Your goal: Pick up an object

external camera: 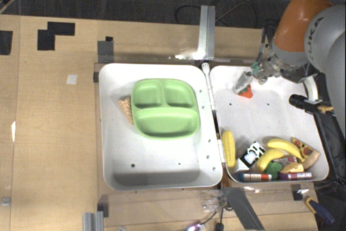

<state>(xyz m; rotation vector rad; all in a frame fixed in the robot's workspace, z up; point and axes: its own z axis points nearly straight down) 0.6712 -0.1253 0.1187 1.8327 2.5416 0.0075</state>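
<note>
Trouble looks likeliest at the gripper (244,84), low in the right bin (270,116) by a small orange piece (246,93); I cannot tell its opening or any hold. A miss could nudge that piece away, well apart from the toy pile (275,159).

Green tray (164,107), yellow bananas (277,151), yellow corn cob (228,148), white bins (116,132)
</note>
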